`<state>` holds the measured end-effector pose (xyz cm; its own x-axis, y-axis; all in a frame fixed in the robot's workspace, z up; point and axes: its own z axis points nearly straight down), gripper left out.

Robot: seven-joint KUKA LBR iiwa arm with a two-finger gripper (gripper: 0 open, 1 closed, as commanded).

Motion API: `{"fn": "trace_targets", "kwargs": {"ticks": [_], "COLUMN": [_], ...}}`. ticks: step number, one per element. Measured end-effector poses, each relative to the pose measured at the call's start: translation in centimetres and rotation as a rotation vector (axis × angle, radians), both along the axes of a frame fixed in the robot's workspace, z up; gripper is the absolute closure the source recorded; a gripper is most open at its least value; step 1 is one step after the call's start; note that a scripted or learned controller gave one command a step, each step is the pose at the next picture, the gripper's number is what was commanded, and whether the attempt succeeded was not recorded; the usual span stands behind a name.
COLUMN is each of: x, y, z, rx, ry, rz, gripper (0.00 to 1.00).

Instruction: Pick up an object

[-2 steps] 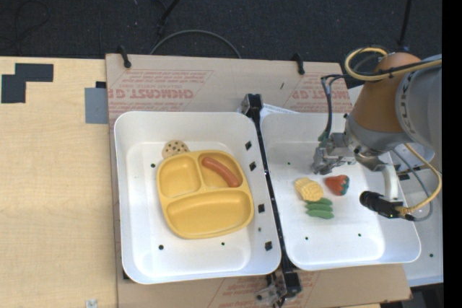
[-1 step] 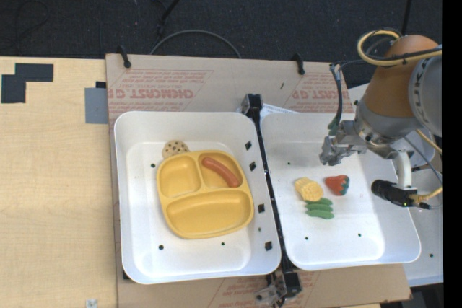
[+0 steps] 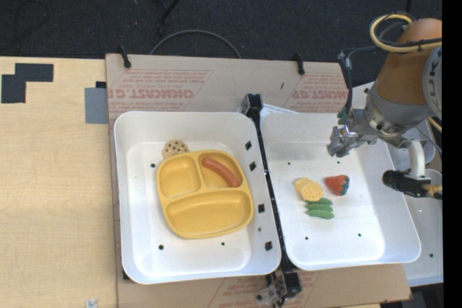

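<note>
A: Gripper first, where does it sit?

B: Over the right bin, near its upper middle, hanging from the grey arm that comes in from the right. It is a small dark metallic cluster from this angle, and I cannot tell whether the fingers are apart or together.

A: Anything between them?

B: Nothing visible there. The bin floor below it looks bare white.

A: So where are the objects?

B: Three toy foods lie in a loose group below the gripper, toward the near side of that bin. A red strawberry is nearest, lower in the view than the fingers and clearly apart from them. A yellow corn piece lies to the strawberry's left, near it. A green pea pod lies just below the corn, touching it or almost so.

A: And the left bin?

B: It holds a yellow divided plate. A toy sausage lies in the plate's upper right compartment. A cookie rests on the bin floor just beside the plate's upper left corner.
</note>
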<state>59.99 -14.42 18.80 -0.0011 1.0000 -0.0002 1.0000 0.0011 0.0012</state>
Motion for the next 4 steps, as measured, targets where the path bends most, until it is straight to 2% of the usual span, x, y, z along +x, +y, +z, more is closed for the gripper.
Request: {"fn": "trace_targets", "kwargs": {"ticks": [1, 2, 4], "x": [0.1, -0.2, -1.5], "y": [-0.1, 5.6, 18.2], "z": [3.3, 2.4, 3.5], "rx": [0.000, 0.002, 0.002], "ry": [0.000, 0.006, 0.005], "rz": [0.000, 0.003, 0.005], "gripper": [1.00, 1.00, 1.00]}}
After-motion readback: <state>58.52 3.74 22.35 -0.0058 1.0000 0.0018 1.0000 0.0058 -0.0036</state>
